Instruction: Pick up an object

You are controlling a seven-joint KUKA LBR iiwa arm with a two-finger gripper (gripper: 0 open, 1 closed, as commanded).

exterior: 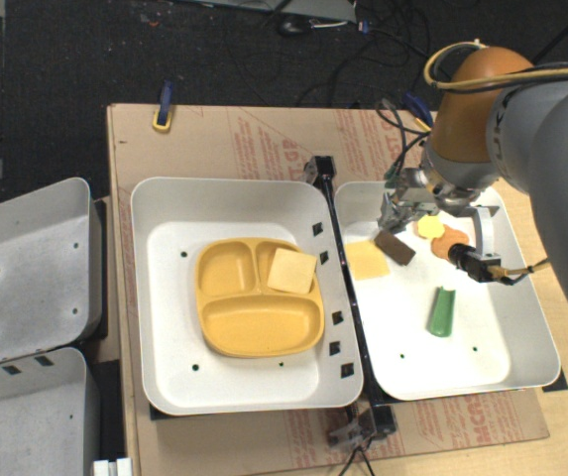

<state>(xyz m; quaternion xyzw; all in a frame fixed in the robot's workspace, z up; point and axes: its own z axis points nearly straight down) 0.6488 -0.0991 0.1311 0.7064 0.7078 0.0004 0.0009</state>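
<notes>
The claw is hanging over the right bin at centre-right of the frame, just above a brown block; its grip I cannot tell. A green block is lying lower right, and a yellow tray is sitting in the left bin.

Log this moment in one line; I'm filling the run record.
claw low in right bin | over brown block | green piece apart | yellow tray in left bin
</notes>
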